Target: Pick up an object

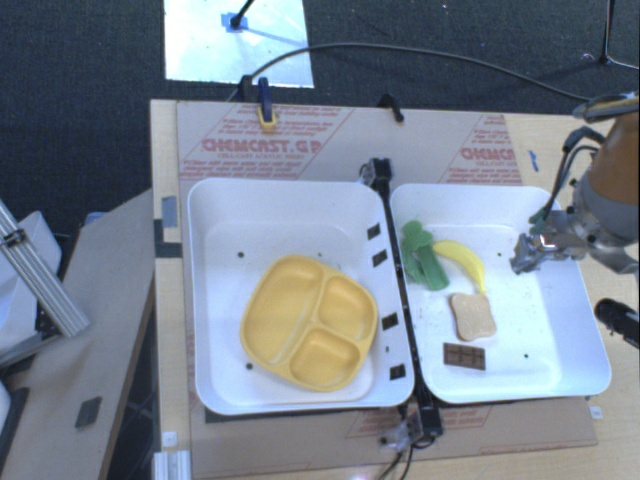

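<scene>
The claw hangs over the right edge of the right bin, hung from the grey arm that comes in from the side. Whether it stands wide or narrow cannot be told from this angle, and nothing shows in its grip.

The pickings all lie in that right bin, on the side away from the claw. Take the banana as the marker: it is the nearest piece to the claw, lying on a slant toward the bin's middle. Touching it on its far side sits the green toy, pressed up toward the divider between the bins. Just below the banana lies the slice of toast, and below that again the small brown chocolate bar, flat on the floor. Away past the divider, well apart from the banana, the yellow divided plate sits in the left bin.

The step in hand looks like the approach — no object is reached yet. To do it well, the arm would want to travel across toward the banana, the tallest and roundest target, and line its closing direction across the fruit's narrow width rather than along its length. Coming down on the end away from the green toy should keep the two from being nudged together. The chocolate bar looks a poor bet — too flat to get under.
</scene>
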Robot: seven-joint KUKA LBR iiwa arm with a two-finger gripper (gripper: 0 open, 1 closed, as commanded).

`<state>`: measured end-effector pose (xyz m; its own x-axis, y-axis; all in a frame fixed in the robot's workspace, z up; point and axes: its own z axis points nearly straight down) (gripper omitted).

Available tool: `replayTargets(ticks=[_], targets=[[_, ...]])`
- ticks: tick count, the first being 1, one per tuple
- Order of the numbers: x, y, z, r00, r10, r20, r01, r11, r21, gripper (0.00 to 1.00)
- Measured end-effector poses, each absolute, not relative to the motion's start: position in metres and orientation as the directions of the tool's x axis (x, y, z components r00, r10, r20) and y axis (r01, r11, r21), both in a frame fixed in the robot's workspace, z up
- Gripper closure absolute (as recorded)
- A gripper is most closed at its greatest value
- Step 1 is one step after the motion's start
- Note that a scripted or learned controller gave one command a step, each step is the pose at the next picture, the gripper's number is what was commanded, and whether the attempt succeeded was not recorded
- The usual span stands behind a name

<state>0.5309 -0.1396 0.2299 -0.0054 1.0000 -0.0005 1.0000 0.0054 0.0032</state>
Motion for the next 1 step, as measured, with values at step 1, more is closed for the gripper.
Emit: replayTargets(ticks=[1], targets=[[0.5253, -0.0827, 0.238, -0.01, 1.0, 0.002, 1.0, 0.01, 0.002, 1.0]])
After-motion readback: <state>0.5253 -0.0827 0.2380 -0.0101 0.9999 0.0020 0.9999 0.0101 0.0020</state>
